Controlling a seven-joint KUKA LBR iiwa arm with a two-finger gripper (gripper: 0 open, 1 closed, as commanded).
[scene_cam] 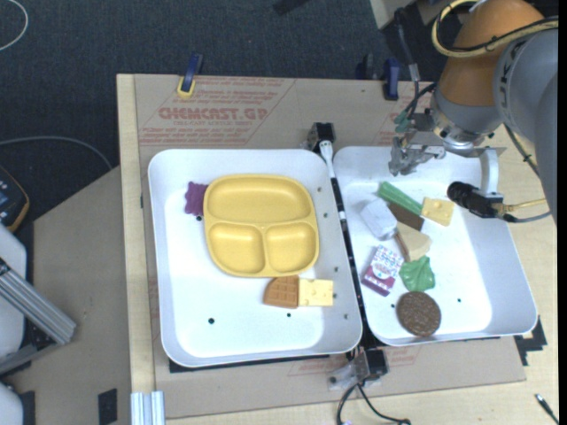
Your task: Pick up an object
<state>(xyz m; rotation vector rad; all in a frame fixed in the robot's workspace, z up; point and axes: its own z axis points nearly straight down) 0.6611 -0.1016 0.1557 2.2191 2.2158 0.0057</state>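
Note:
My gripper (pixel 405 163) hangs over the far part of the right bin (pixel 505 264), its fingertips pointing down just above the bin floor, with nothing visible between them. Just in front of it lies a green and brown bar (pixel 400 199). Beside that are a pale yellow cheese wedge (pixel 437 210), a grey rounded piece (pixel 378 219), a tan block (pixel 412 242), a pink and white packet (pixel 383 268), a green leafy toy (pixel 417 274) and a brown round cookie (pixel 417 313).
The left bin (pixel 177 308) holds a yellow divided plate (pixel 261 224), a purple piece (pixel 194 197) at the plate's left edge, and a brown waffle square (pixel 283 292) beside a yellow block (pixel 317 292). A black clip (pixel 322 135) sits between the bins at the back.

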